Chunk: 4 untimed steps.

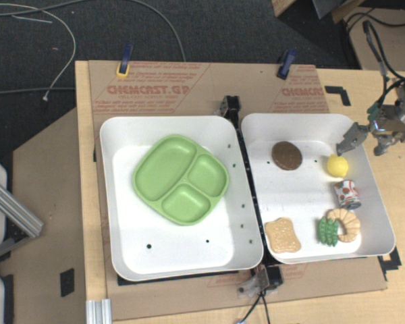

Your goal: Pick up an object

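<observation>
With its fingers spread and holding nothing, the end effector (363,140) hovers over the right bin's (304,123) far corner, just beside the yellow ball (337,166), apparently its nearest candidate.

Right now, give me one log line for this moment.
gripper: open, over right bin back edge, holding nothing | nearest: yellow ball | green divided plate: left bin | pick: not done
</observation>
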Available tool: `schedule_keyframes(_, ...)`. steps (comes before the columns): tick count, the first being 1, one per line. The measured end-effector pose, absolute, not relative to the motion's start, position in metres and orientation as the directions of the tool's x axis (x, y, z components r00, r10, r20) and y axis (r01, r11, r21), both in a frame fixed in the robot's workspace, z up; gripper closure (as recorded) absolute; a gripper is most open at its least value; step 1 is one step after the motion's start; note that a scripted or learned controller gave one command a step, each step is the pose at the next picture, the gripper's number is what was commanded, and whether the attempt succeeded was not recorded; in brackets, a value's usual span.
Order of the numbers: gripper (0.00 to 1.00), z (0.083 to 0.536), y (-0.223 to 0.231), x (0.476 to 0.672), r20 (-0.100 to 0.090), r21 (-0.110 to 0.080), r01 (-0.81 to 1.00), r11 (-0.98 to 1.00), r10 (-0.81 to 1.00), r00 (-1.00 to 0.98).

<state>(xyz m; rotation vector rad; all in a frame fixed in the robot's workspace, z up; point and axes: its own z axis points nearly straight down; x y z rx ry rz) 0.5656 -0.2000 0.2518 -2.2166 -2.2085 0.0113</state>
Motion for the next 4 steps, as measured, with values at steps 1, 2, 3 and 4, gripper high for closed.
schedule_keyframes(1,0.0,0.259,-0.199,0.568,0.001,-0.001,1.0,0.0,1.0,0.0)
schedule_keyframes(2,0.0,0.217,-0.198,0.572,0.002,-0.004,1.0,0.001,1.0,-0.001)
schedule_keyframes(3,0.0,0.158,-0.194,0.565,0.002,-0.004,1.0,0.0,1.0,0.0)
schedule_keyframes(4,0.0,0.119,-0.194,0.565,0.002,0.001,1.0,0.001,1.0,-0.001)
